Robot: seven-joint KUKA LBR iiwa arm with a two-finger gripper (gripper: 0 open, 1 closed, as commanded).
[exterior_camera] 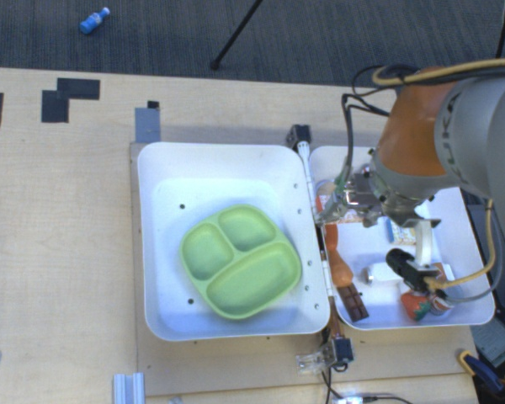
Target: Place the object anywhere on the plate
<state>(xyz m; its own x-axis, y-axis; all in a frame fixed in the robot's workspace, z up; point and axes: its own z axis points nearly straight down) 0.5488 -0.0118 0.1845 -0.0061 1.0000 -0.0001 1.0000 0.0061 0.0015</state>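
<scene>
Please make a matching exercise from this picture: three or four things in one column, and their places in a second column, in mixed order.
Things:
1. green divided plastic plate
2. small blue object
3. brown rectangular block
4. grey arm with orange band

Places:
A. on the dark floor, upper left
B. over the right white bin
C. in the left white bin
D. at the right bin's lower left corner

Pairs: 1-C, 2-A, 3-D, 4-B

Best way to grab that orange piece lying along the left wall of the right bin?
Probably from straight above, at the middle of the orange piece. It lies flat and narrow, running lengthwise beside the right bin wall, so set the jaws across its width. The wall crowds its left side; the brown block sits at its lower end.
</scene>
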